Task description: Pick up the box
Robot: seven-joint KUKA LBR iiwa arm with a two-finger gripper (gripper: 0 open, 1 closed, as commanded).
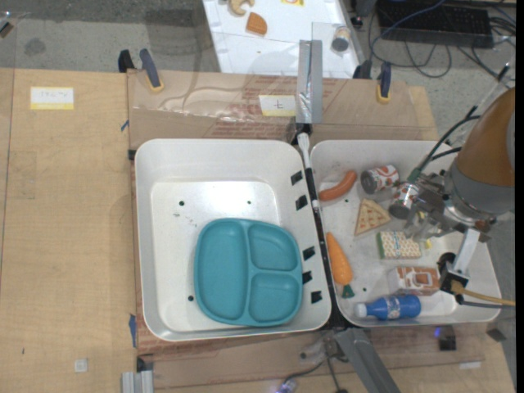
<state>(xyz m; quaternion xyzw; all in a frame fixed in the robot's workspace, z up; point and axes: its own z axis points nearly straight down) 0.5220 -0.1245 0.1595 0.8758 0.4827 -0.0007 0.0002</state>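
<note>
Your tool [419, 219] hangs in the right bin [483, 289]; I cannot tell its state. The box [399, 245] lies flat just beside it. It looks light and stiff; I think you should take its long edges.

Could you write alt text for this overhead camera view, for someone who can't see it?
A grey robot arm's gripper hangs over the right white bin, above a small patterned box among toy foods. The left white bin holds a teal divided tray.
</note>
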